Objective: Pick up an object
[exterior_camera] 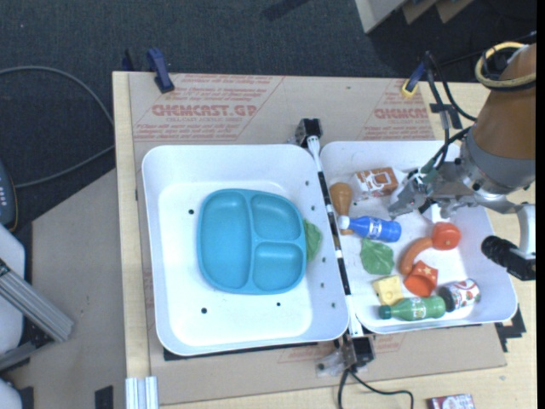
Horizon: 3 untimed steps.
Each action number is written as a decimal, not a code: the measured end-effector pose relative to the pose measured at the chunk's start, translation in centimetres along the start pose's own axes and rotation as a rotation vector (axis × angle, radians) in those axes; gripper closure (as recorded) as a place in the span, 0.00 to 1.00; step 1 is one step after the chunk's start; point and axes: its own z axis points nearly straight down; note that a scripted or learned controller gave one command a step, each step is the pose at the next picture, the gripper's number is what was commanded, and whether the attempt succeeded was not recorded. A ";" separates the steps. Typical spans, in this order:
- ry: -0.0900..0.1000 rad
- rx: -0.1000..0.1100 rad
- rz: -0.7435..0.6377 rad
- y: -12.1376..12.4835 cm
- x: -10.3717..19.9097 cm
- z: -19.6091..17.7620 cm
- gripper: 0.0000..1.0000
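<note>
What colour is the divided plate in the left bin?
Light blue. The divided plate shows plainly in the camera view, lying flat in the left bin.

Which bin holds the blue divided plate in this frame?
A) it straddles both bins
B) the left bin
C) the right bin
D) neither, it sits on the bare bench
B: the blue divided plate lies flat inside the left bin, while the right bin holds the small items such as the blue bottle and the green bottle.
</note>
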 end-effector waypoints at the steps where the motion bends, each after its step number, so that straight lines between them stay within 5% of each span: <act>1: 0.000 0.002 0.001 -0.4 -4.7 7.1 0.00; 2: 0.000 0.001 0.001 -2.8 -5.4 13.6 0.00; 3: 0.001 0.001 0.001 -5.5 -2.7 13.6 0.00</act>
